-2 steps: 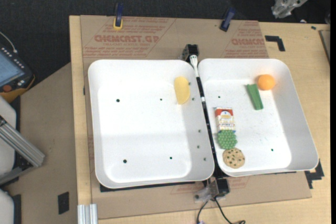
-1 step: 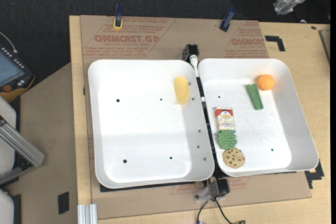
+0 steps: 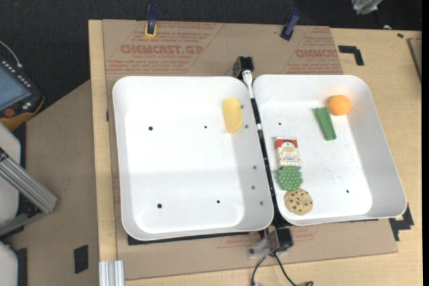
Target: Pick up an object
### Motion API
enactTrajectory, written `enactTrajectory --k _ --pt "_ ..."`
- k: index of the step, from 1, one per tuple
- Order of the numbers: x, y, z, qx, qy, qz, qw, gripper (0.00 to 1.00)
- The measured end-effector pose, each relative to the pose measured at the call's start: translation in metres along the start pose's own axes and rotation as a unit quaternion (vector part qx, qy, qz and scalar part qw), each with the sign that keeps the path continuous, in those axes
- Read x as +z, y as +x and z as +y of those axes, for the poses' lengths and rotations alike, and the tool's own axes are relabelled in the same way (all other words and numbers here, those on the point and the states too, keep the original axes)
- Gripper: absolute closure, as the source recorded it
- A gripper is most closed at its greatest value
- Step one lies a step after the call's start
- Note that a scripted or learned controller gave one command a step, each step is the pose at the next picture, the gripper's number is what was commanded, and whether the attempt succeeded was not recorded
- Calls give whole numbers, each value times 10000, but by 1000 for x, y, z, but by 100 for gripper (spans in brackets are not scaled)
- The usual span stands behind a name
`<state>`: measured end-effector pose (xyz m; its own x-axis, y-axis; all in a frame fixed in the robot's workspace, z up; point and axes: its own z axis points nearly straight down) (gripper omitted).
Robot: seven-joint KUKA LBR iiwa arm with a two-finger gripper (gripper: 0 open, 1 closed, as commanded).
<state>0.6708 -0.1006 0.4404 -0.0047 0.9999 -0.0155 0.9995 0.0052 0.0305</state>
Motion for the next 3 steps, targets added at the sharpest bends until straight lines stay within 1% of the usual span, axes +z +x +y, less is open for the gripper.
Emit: enactTrajectory --k 3 --pt "-33 0 3 -11 -73 -34 10000 100"
